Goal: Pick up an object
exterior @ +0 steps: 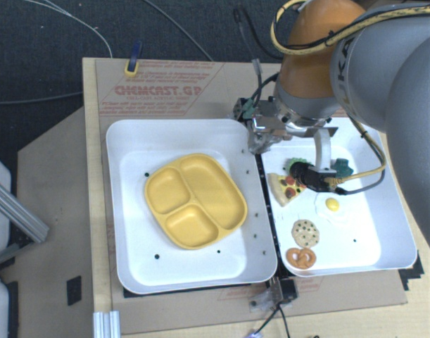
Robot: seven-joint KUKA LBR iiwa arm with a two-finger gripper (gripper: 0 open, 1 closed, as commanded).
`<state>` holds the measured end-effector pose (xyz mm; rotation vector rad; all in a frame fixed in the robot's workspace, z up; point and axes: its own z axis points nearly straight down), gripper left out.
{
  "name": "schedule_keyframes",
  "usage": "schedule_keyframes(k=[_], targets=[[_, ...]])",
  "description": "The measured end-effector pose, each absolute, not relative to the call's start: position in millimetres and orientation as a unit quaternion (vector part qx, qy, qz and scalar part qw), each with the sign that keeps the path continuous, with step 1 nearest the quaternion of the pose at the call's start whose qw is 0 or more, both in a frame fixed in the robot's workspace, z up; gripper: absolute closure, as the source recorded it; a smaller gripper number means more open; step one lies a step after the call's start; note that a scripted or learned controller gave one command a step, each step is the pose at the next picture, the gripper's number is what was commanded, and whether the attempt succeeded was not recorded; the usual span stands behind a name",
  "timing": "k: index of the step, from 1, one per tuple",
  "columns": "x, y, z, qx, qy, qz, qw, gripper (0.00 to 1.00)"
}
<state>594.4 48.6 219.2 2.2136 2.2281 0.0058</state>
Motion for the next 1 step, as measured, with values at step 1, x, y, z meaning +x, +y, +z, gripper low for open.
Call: schedule_keyframes(k=[1], targets=[[617.5, 90.7, 223.1, 0.705, 0.709, 0.0019, 0.001, 1.0]])
